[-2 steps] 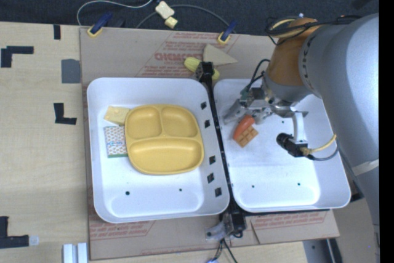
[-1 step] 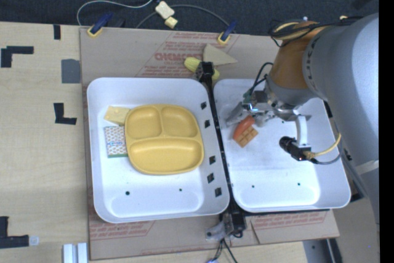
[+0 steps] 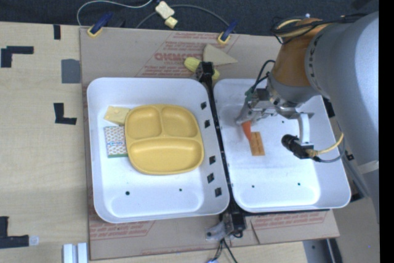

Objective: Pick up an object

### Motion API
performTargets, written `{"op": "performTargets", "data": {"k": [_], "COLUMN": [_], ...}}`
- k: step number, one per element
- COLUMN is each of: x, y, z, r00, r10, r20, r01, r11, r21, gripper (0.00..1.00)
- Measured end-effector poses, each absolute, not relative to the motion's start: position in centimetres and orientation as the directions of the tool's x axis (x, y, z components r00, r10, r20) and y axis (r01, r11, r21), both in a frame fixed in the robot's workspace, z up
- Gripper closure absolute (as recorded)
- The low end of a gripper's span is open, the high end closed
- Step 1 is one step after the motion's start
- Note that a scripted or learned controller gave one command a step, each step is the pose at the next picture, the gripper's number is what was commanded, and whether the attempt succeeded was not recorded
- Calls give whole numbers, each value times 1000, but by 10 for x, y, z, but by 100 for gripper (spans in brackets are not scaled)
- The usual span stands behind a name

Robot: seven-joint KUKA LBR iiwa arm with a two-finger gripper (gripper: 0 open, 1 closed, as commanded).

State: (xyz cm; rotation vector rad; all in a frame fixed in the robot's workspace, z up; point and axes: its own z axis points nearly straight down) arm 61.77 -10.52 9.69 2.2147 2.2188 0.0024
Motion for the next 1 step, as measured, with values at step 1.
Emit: {"op": "performTargets", "data": {"k": [1], "x": [620], "y": [-8], "z": [191], "r00": [-12], "r10": [1000], "r20": [4], "r01": [1000], "r11": [12], "r21": [9], "gripper": [100]}}
